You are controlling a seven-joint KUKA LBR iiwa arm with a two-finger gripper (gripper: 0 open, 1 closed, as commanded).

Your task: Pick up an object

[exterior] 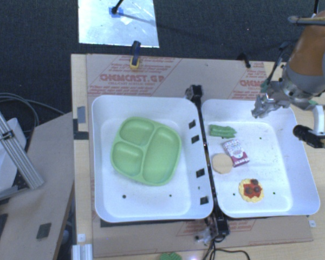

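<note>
We see our arm (314, 53) as grey with an orange band, ending in a metallic grey gripper (261, 108), with black cables alongside.

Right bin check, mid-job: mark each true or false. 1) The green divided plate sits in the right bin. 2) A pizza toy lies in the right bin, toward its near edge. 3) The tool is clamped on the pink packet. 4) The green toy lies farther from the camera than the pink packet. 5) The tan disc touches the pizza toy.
1) False: the green divided plate lies in the left bin.
2) True: the pizza toy lies near the right bin's near edge.
3) False: the tool is over the far edge, apart from the pink packet.
4) True: the green toy lies beyond it.
5) False: the tan disc lies apart.
</note>
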